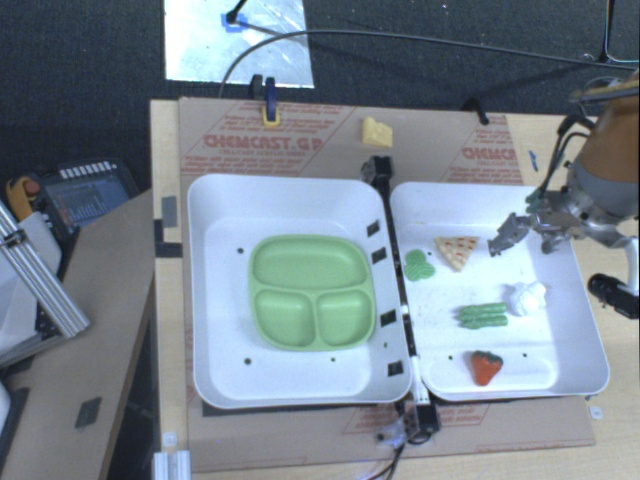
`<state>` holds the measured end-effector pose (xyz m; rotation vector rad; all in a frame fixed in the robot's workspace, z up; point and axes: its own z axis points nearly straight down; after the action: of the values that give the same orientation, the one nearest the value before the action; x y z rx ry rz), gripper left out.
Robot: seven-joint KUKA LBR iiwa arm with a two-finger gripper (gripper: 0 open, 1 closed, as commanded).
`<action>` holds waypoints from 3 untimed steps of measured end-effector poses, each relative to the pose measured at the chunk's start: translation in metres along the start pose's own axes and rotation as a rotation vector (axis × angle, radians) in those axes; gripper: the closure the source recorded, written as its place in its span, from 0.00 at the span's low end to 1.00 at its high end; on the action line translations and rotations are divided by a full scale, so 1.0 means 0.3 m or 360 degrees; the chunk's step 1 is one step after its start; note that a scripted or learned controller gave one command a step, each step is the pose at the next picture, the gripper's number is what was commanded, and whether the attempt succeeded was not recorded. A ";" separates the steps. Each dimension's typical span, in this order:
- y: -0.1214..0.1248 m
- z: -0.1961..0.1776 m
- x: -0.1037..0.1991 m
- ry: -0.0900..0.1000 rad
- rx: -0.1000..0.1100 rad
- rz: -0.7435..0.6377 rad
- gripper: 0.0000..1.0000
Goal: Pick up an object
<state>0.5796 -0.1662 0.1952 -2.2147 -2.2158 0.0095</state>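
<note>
The right bin (580, 368) holds several small toy foods. A pizza slice (457, 251) lies near its upper middle, with a green leafy piece (418, 265) to its left. Lower down lie a bunch of green beans (483, 315), a white crumpled piece (525, 297) and a red strawberry (486, 367). My gripper (527, 238) hangs over the bin's upper right part, just right of the pizza slice and above the white piece. It is open, with nothing between its fingers.
The left bin (215, 218) holds a green divided plate (310, 291). A yellow wedge (377, 131) lies on the cardboard behind the bins, near a clamp (268, 98). A black divider strip (392, 268) runs between the bins. A control box (85, 196) sits far left.
</note>
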 end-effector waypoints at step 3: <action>-0.013 0.364 -0.042 -0.0002 -0.0012 -0.0001 0.00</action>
<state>0.5744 -0.1786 0.0862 -2.2184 -2.2207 0.0026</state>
